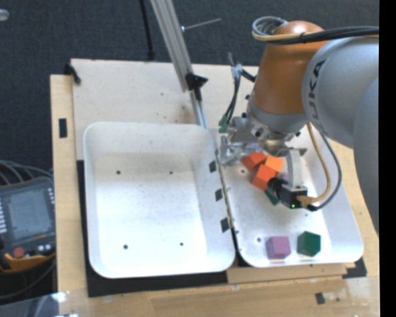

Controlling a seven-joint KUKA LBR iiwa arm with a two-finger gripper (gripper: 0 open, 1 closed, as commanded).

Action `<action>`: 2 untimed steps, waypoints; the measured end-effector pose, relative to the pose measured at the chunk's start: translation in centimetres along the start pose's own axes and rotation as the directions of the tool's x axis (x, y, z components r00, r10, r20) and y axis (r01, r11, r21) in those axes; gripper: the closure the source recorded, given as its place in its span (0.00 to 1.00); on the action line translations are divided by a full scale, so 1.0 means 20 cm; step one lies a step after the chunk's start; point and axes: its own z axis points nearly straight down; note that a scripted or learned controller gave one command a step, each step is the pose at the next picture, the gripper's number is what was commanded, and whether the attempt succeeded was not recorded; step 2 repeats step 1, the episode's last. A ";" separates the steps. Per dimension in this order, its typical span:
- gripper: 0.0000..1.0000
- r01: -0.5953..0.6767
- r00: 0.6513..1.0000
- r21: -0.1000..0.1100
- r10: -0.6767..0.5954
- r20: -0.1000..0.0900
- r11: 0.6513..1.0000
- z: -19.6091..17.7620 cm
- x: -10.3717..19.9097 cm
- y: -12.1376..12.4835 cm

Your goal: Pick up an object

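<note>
Loose blocks in the right-hand bin

Two orange blocks (pixel 263 167) lie touching each other near the middle of the right bin (pixel 343 240), partly hidden under the arm's wrist; a small dark green piece (pixel 273 195) sits just below them. Well apart, near the bin's front wall, a purple cube (pixel 277 246) and a dark green block (pixel 309 243) rest side by side, close but not touching.

- The two shallow white plastic bins (pixel 152 197) look smooth with a soft sheen.
- The pale wooden desk (pixel 132 91) looks matt and speckled.
- The slanted silver metal rail (pixel 175 38) shines.
- The grey and orange arm shell (pixel 317 65) is glossy.
- The small purple block (pixel 277 246) looks matt.
</note>
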 end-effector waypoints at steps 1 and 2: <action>1.00 0.001 1.000 0.002 -0.001 -0.001 1.000 0.01 0.26 -0.05; 1.00 0.001 1.000 0.002 -0.001 -0.001 1.000 0.01 0.26 -0.05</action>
